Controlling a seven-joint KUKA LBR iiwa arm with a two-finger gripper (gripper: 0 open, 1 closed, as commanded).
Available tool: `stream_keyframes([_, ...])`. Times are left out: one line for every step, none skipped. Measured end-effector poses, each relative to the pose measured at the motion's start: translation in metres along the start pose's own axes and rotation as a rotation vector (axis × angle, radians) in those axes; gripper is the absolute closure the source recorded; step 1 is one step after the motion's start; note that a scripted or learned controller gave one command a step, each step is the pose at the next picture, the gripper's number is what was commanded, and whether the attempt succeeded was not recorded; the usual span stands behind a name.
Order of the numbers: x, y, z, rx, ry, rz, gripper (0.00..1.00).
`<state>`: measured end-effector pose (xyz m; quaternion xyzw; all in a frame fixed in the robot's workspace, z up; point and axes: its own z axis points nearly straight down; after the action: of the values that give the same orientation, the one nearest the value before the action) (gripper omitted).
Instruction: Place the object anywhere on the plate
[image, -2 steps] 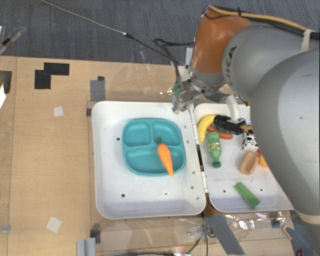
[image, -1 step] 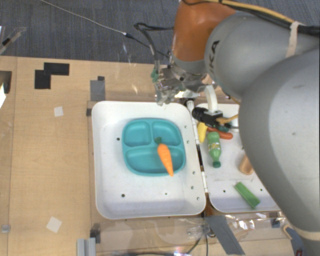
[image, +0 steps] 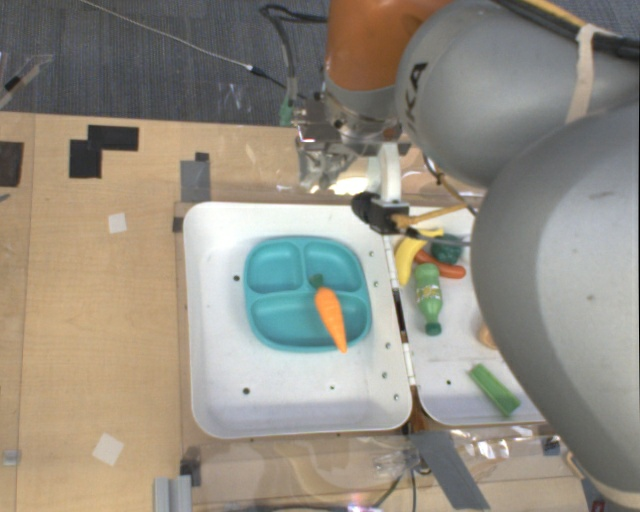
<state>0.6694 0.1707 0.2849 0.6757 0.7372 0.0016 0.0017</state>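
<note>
The gripper (image: 322, 165) is seen at the top of the frame, poised over the far rim of the left bin (image: 215, 380); whether it is open or closed cannot be told from this angle.

A pale wooden bench (image: 90, 330) is shown from above, with a few black marks printed near its far left corner. Dark grey carpet (image: 150, 50) is seen beyond it. Two shallow white bins are set side by side on the bench.

In the left bin a teal plate (image: 275, 290), divided into three sections, is laid near the middle. A carrot (image: 331, 317) is lying on the plate, at its right side, with the green top toward the dividers and the tip pointed at the near rim.

In the right bin (image: 450, 395), a banana (image: 405, 258), a green bottle (image: 428, 297) and a small red item (image: 450, 270) are clustered near the far left corner. A green block (image: 495, 388) is set apart, toward the near side.

The arm (image: 560, 300) is brought in from the right, and much of the right bin is covered by its large grey body. An orange band (image: 365, 40) is seen just above the wrist, and the wrist is pointed down toward the bench.
</note>
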Motion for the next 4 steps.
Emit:
stream_keyframes([0.033,0.002,-0.023,0.002,-0.001,0.452,1.00])
stream_keyframes([0.041,0.000,-0.098,0.000,0.001,0.781,1.00])
stream_keyframes([0.065,0.004,-0.139,0.002,0.001,1.065,1.00])
stream_keyframes([0.065,-0.002,-0.166,0.001,0.000,1.360,1.00])
